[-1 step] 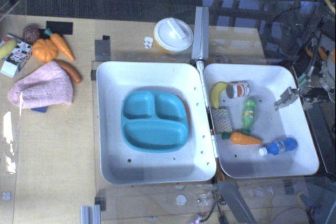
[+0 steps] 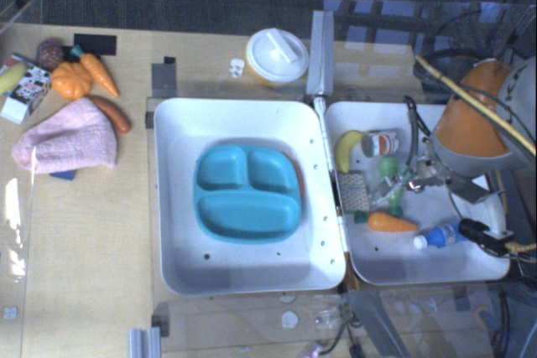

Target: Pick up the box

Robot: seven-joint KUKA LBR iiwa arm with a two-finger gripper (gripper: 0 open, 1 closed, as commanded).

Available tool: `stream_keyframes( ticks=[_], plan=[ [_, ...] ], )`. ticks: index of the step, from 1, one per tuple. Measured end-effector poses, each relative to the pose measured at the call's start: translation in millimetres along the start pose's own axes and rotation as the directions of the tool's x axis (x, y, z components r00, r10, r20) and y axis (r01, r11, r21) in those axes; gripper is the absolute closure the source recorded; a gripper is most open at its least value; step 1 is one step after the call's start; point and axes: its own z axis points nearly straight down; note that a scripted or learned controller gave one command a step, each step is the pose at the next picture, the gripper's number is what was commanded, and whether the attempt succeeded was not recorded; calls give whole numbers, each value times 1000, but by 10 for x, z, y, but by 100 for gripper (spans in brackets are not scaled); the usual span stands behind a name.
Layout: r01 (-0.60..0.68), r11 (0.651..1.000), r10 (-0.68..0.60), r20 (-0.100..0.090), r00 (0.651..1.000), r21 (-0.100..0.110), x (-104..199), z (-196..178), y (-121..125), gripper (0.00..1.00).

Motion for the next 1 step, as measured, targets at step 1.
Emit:
stream_keyframes(
  ticks=[1],
  plan=[
    [127,992,-127,6,992,-6,249,108,336,0]
  ],
)
